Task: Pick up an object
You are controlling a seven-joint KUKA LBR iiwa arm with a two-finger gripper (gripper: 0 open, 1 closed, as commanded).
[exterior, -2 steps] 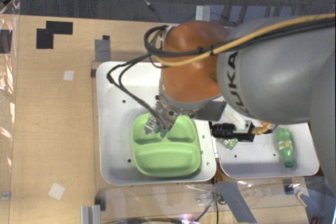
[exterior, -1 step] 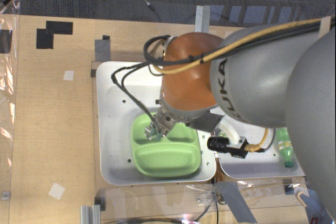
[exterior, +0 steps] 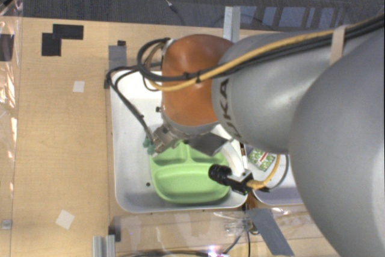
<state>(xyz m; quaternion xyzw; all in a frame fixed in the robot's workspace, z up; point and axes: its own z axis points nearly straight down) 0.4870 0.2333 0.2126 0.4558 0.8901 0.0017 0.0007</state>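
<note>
Arm (exterior: 283, 99) low over left bin (exterior: 129, 189), covering most of it.
Wooden surface (exterior: 60, 147) carries the bin; green tray (exterior: 186, 180) lies in its near half, under the wrist. Gripper (exterior: 157, 142) sits at the tray's far-left edge; cannot tell its state.

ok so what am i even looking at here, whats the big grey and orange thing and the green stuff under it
This is one camera fixed above a wooden bench, looking down at a slant. The big grey shape is a robot arm reaching in from the right; the orange part is a band above its wrist. Its job is picking up an object. Below it is a shallow white bin holding a green plastic container. The arm's own body blocks its gripper, so I cannot tell whether anything is held.
</note>
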